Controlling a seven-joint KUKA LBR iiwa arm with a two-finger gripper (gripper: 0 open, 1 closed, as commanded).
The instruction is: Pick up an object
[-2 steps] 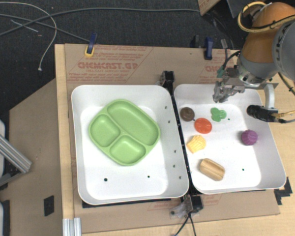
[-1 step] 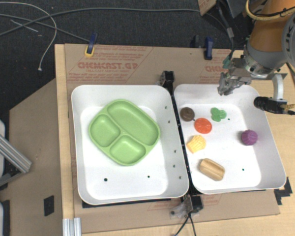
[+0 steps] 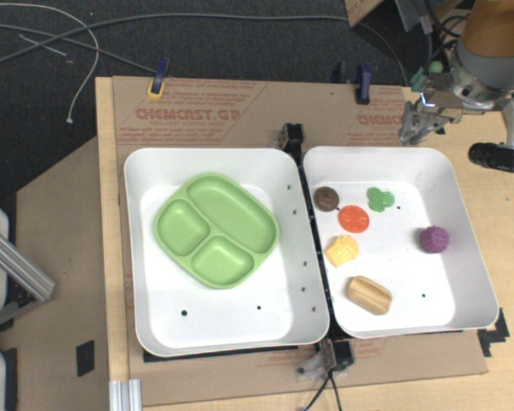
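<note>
Standing side by side on the bench (image 3: pixel 60 229) are two shallow white bins. The left bin (image 3: pixel 154 315) holds a green plate (image 3: pixel 216 229) with three compartments, lying near the middle and a little toward the far edge; its long axis runs from the far right to the near left. The right bin (image 3: pixel 471 306) holds six small things. A brown round piece (image 3: pixel 326 199) lies near the far left corner, a green piece (image 3: pixel 379 199) just to its right, and an orange-red round piece (image 3: pixel 354 219) just in front of the two. A yellow piece (image 3: pixel 343 250) lies by the left edge, near the middle. A tan bread roll (image 3: pixel 369 294) lies toward the near edge, with its long axis running from the far left to the near right. A purple ball (image 3: pixel 434 239) lies alone toward the right edge, well apart from the others. The gripper (image 3: pixel 418 127) hangs over the bench just beyond the far edge of the right bin, near its right corner, and it holds nothing. It is small and dark against the cardboard, so I cannot tell if it is spread or pressed together. The arm (image 3: pixel 493 41) is cut off by the top right corner of the view.
</note>
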